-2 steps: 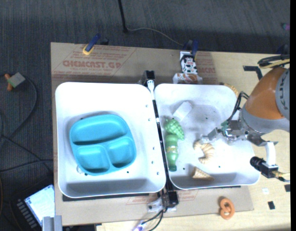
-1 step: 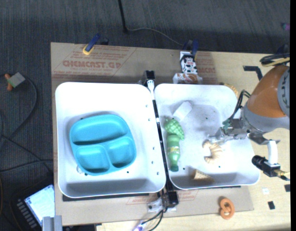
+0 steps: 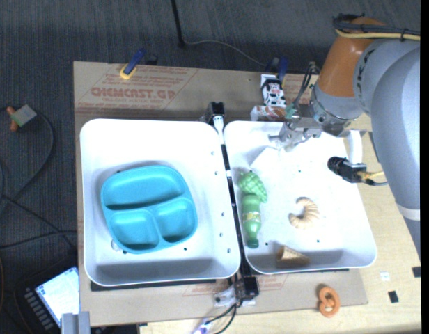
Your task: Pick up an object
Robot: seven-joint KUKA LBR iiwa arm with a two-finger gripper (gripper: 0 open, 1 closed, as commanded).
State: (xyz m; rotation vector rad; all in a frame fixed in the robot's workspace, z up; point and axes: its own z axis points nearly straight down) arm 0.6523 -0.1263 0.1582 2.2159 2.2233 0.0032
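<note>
Objects for picking lie in the right white bin (image 3: 354,256): a green plastic toy shaped like a leafy vegetable (image 3: 251,207) along its left wall, a tan curved croissant-like toy (image 3: 305,212) near the middle, and a small brown wedge-shaped piece (image 3: 292,255) against the near wall. None of the 3 is in the gripper.

From where I stand, the grey arm with the orange band (image 3: 347,61) reaches in from the right, and its two-finger gripper (image 3: 292,136) hangs over the far corner of that bin, well apart from all 3 toys. The fingertips blur against the white floor, so I cannot tell whether the jaws stand open or closed; nothing shows between them.

My judgement is that this is the approach step, with no grasp made yet. The next move calls for travel toward the near side of the bin, a descent over 1 toy, and a close around it. The croissant-like toy sits in open floor and looks the easiest; the green toy lies tight against the wall, which could block a finger.

The left white bin (image 3: 96,138) holds a blue plastic 3-compartment tray (image 3: 148,207). On the brown board (image 3: 221,82) under the bins, red lettering reads roughly "CHEMCAST GP" (image 3: 133,93).
</note>
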